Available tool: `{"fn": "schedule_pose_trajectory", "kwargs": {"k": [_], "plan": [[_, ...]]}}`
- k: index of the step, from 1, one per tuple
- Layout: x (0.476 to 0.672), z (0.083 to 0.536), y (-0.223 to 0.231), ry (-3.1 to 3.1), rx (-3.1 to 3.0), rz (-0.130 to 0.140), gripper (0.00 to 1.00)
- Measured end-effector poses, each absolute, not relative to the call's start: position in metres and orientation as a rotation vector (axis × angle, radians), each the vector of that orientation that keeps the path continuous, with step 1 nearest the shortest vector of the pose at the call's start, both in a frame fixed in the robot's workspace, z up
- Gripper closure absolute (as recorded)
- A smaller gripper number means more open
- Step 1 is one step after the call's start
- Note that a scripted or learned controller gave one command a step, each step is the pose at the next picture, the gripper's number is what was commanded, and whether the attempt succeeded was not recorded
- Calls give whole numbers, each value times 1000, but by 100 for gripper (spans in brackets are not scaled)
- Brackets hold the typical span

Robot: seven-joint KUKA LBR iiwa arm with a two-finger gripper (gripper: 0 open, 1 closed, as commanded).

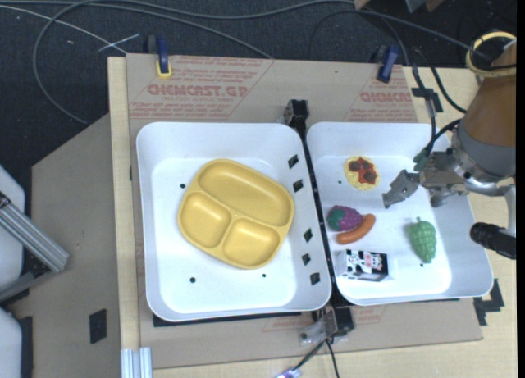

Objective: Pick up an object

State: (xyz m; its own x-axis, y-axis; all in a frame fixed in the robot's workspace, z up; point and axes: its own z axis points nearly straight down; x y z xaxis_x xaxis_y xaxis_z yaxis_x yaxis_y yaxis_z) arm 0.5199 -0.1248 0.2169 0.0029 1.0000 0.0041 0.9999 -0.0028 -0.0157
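Right bin [472, 274] has four toys: pizza [362, 171] up top, purple grapes [344, 219] touching a hot dog [358, 229] mid-left, green grapes [423, 239] right, cow carton [366, 265] at the bottom. Gripper [402, 190] hovers between pizza and green grapes, fingers spread, nothing in them. Yellow tray [236, 212] sits in the left bin [156, 204].

- One fixed camera looks down from above at a slant on the table [205, 81].
- It stands far enough back to take in both bins [156, 204], clamps and dark floor beyond.
- The arm [492, 122] enters from the right, seemingly cut by the edge.
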Motion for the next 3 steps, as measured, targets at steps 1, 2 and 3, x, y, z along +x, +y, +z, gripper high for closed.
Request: {"fn": "schedule_pose_trajectory", "kwargs": {"k": [1, 2, 3], "plan": [[523, 224, -124, -2220, -2219, 0, 0], [526, 163, -130, -2216, -2217, 5, 0], [525, 101, -131, -2216, -2220, 2, 0]]}}
